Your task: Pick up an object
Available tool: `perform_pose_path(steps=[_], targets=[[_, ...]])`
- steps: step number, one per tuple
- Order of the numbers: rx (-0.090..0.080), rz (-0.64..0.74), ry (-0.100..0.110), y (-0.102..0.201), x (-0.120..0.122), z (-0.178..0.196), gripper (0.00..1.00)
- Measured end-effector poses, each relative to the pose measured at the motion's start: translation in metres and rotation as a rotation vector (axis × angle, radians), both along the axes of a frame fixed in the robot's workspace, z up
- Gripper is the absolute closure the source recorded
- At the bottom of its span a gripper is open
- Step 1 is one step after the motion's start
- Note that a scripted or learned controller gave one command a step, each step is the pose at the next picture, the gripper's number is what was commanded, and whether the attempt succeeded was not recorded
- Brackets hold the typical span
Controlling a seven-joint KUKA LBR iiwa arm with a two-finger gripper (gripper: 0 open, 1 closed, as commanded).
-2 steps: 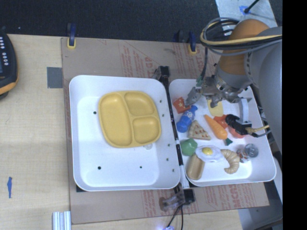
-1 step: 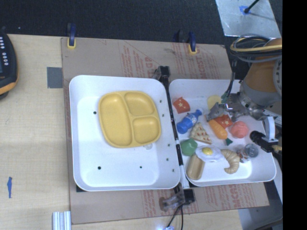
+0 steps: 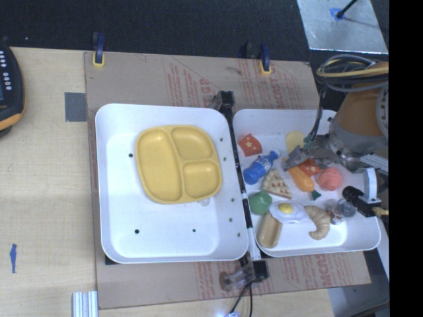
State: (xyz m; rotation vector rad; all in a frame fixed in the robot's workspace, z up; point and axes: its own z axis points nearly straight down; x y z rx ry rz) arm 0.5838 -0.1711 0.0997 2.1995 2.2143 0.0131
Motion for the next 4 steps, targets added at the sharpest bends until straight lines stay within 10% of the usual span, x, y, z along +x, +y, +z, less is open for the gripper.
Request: perform_pose_path(steps=[1, 2, 3, 4], targets=[[0.004, -0.001, 0.004, -0.001, 0.000, 0.013, 1.00], [0.004, 0.000, 0.006, -0.001, 0.000, 0.012, 0.00], [0.009, -0.007, 0.027, -0.043, -0.037, 0.015, 0.00], [0.009, 0.003, 0.020, -0.001, 0.012, -0.009, 0.00]])
